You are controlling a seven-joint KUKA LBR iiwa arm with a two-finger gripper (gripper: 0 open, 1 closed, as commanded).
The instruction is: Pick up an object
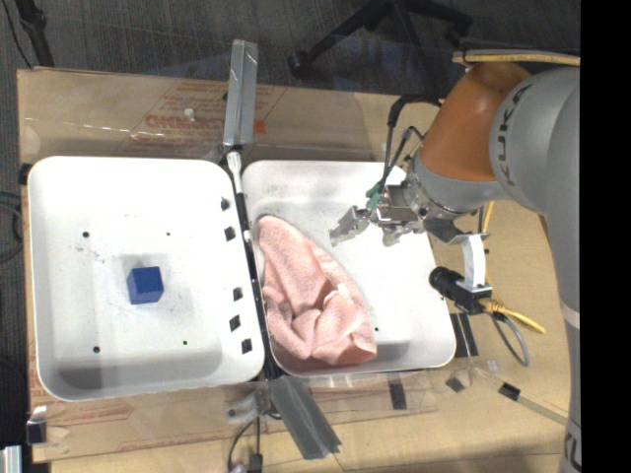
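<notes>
A: Progress?
B: Nothing grabbed yet. Your gripper [347, 227] hovers over the right bin [414, 304], fingers spread, empty, just beside the pink towel [306, 299]. Blue cube [145, 284] sits in the left bin [59, 264].

Pink towel [311, 299] soft terry cloth; bins [59, 264] smooth white plastic.

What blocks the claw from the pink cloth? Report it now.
Nothing visible does. The claw hangs over the right bin, just off the upper right edge of the pink cloth, with bare white bin floor between them. The blue cube sits apart in the left bin.
</notes>
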